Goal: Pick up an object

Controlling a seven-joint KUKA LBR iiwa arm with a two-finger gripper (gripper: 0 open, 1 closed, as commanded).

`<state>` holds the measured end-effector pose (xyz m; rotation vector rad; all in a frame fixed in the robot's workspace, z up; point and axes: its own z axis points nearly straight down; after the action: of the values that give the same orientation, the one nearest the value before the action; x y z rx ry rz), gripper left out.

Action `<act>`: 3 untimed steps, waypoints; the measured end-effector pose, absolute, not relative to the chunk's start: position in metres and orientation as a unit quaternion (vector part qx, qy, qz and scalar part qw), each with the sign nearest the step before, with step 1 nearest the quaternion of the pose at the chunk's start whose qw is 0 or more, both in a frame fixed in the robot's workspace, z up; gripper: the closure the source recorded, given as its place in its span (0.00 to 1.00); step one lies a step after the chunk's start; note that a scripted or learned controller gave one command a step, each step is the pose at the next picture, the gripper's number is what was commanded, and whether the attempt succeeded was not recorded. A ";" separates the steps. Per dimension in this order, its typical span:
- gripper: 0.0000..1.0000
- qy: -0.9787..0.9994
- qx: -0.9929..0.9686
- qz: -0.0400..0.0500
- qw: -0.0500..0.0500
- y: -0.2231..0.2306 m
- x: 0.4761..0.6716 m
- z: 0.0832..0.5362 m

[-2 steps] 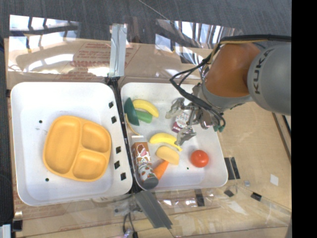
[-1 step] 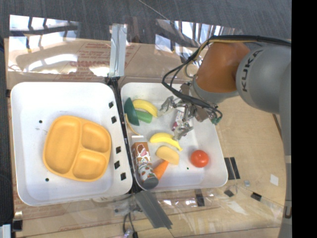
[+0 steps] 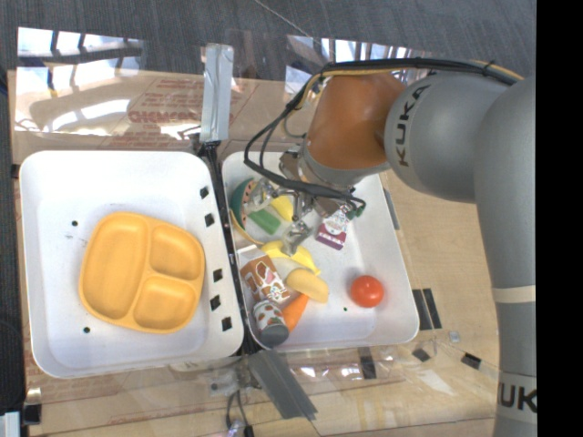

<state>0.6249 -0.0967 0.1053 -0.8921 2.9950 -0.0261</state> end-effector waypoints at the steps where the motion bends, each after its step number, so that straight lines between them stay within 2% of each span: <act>1: 0.00 0.984 -0.177 -0.001 0.001 -0.159 0.603 0.118; 2: 0.00 0.969 -0.247 0.000 0.002 -0.108 0.622 0.104; 3: 0.00 0.983 -0.186 0.000 0.000 -0.129 0.591 0.118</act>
<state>0.5909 -0.1287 0.1183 -0.5849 3.0864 0.0002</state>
